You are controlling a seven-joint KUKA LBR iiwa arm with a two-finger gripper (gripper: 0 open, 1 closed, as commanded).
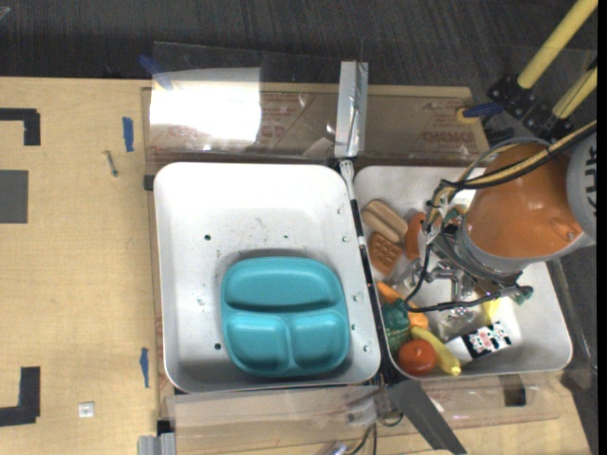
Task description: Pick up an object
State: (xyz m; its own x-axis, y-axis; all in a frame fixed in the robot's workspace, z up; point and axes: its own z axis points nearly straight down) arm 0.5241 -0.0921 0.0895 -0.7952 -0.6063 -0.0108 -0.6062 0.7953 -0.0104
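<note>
My gripper (pixel 453 287) is down inside the right bin (pixel 555 335), low over the heap of small things along its left side. From up here my own wrist and cables cover the working end, so I cannot tell what state it is in or whether anything is caught in it. Just beside it lie a yellow banana (pixel 438 341), a red tomato (pixel 416 354), a green piece (pixel 395 330) and a black-and-white box (pixel 486 337); the tan bread slices (pixel 384 221) sit further back. Nothing looks lifted yet, so the pick is probably still to be made. The left bin (pixel 190 197) holds a teal divided tray (pixel 285 313)
</note>
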